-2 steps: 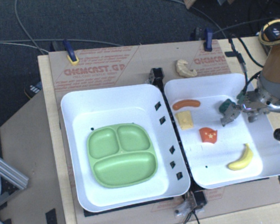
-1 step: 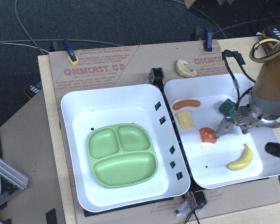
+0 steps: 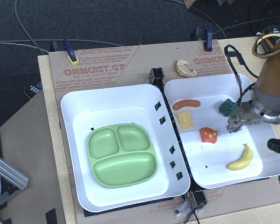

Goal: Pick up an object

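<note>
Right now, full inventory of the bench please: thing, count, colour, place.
bins: 2, white, side by side on the bench
divided plate: 1, light green, three compartments, in the left-hand bin
sausage: 1, orange-red, upper left of the right-hand bin
cheese block: 1, pale yellow, just below the sausage
strawberry: 1, red, middle of the right-hand bin
banana: 1, yellow, lower right of the right-hand bin
dark green item: 1, teal-green, right-hand bin, next to the gripper
beige piece: 1, cream, on the board above the right-hand bin
clamps: 2, blue, top edge of the board
gripper: 1, grey metal, over the right-hand bin between the dark green item and the strawberry
</note>
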Controlling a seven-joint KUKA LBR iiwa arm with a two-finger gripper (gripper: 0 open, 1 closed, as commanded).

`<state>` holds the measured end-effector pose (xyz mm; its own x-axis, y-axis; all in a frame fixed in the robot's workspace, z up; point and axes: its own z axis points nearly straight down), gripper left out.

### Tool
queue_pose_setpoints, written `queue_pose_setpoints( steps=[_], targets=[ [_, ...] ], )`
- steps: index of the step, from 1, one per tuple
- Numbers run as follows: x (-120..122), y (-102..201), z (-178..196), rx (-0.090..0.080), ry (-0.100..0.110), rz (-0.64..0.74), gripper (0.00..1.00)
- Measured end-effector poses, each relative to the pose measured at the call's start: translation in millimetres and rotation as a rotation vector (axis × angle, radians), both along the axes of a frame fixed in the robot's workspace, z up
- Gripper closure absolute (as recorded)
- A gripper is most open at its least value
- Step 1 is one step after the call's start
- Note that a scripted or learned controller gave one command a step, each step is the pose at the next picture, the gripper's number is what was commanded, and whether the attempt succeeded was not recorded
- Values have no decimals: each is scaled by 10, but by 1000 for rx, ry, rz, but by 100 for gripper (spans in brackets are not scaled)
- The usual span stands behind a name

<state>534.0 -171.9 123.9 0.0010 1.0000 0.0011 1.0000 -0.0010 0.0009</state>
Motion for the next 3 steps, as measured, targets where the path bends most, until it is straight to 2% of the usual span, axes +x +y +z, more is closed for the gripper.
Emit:
queue_pose_setpoints(
  steps=[1, 3],
  targets=[
    [-1, -102, 494, -3, -3, 0, 100],
    [37, -81, 1471, -3, -5, 2, 100]
  ],
)
